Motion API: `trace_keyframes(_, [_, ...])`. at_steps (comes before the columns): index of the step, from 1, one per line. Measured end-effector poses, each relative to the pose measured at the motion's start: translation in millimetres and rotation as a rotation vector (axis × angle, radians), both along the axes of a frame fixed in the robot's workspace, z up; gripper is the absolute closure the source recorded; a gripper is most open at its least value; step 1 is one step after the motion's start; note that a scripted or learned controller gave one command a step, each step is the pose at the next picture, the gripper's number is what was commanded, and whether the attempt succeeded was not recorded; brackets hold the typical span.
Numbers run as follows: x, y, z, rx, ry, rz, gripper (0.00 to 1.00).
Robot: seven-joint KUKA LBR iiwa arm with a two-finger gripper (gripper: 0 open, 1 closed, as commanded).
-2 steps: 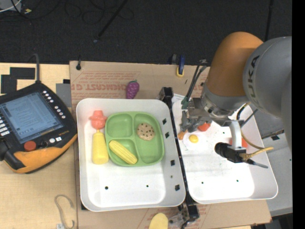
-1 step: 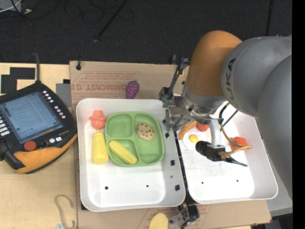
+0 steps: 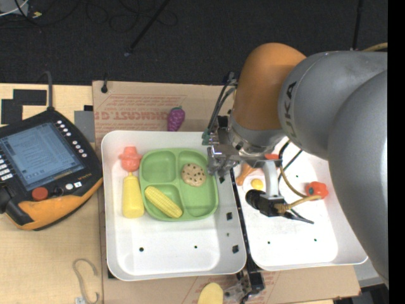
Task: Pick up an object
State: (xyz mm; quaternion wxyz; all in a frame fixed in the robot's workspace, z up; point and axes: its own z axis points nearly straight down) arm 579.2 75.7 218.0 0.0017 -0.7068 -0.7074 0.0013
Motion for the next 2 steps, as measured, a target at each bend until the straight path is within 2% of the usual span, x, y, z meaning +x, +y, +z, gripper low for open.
trace_keyframes(1, [-11.5, -4.1, 17.1, 0.000, -0.001, -0.005, 1.00])
trace_keyframes(2, [-9.0, -11.8, 7.3, -0.001, 0.000, -0.002, 1.00])
